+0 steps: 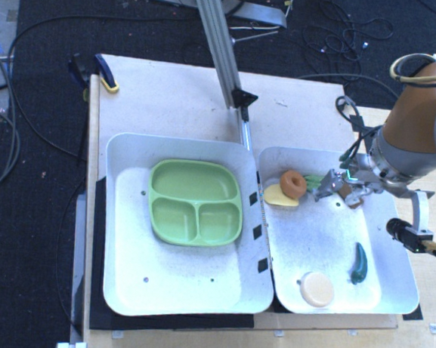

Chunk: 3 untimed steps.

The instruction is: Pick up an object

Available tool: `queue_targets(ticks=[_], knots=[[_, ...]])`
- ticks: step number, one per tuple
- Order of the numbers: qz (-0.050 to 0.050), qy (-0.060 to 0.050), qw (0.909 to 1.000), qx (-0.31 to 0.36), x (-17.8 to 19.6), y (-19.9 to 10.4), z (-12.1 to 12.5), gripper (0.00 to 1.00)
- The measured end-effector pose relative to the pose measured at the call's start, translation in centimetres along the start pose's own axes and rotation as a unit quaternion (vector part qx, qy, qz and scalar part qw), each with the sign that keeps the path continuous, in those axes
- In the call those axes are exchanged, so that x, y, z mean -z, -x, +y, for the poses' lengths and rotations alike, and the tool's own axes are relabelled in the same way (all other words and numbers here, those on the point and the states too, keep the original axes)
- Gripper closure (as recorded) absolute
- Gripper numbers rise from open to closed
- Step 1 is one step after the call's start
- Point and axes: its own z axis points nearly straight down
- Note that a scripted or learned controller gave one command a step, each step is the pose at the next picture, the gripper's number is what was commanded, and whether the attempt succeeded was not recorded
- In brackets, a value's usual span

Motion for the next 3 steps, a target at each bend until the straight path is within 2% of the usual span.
queue_targets(ticks=[1,3], knots=[[0.000,0.002,1.0000,0.000,0.2,0.0,0.1,0.00],[-0.001,0.001,1.0000,-0.001,-9.7,0.8,0.0,0.00]])
